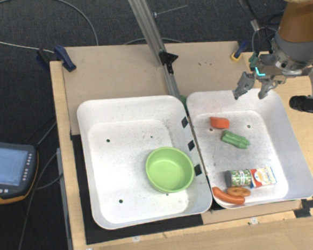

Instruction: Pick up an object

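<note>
overhead, two white bins sit side by side on the worktop (114, 71), touching along their inner rims, and the right bin (292, 138) serves as the landmark. the left bin (102, 153) carries one thing, a round green bowl (169, 169), upright with its mouth open upward, near the shared rim. the right bin carries five things: one orange-red block (219, 123) in its upper middle, one green pepper-like piece (235, 140) just below and right of that block, one small can with a green and white label (239, 178) lying on its side low in the bin, one small carton (263, 177) touching the can's right end, and one orange-red sausage-shaped piece (228, 195) against the bin's near rim. the green piece has its long axis slanting from upper left to lower right. the can and carton lie in a row running left to right. the sausage shape runs along the near rim, curving slightly. bare floor lies open along the bin's right side and between the green piece and the can. the tool (254, 89) hangs over the bin's far rim, above the orange-red block and well apart from it, its two fingers spread apart with nothing between them.
</note>
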